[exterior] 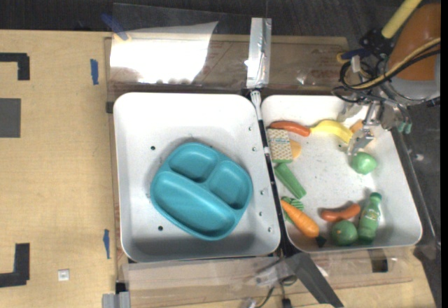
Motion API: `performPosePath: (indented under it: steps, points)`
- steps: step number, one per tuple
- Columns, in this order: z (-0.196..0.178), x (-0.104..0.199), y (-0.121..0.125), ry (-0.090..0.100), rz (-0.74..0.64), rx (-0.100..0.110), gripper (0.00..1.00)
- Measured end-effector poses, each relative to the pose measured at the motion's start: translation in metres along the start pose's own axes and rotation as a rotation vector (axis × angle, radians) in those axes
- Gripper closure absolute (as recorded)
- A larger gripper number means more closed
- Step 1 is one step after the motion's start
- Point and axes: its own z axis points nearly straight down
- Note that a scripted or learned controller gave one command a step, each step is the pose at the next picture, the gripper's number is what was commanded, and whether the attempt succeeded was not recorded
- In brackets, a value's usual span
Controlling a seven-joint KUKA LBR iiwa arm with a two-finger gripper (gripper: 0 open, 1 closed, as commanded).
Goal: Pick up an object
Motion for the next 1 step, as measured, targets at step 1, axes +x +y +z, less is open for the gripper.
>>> performPosePath:
  steps: [1]
  points:
    - [0.0093,0.029,-0.0008,-0.007,0.155,-0.002,0.0]
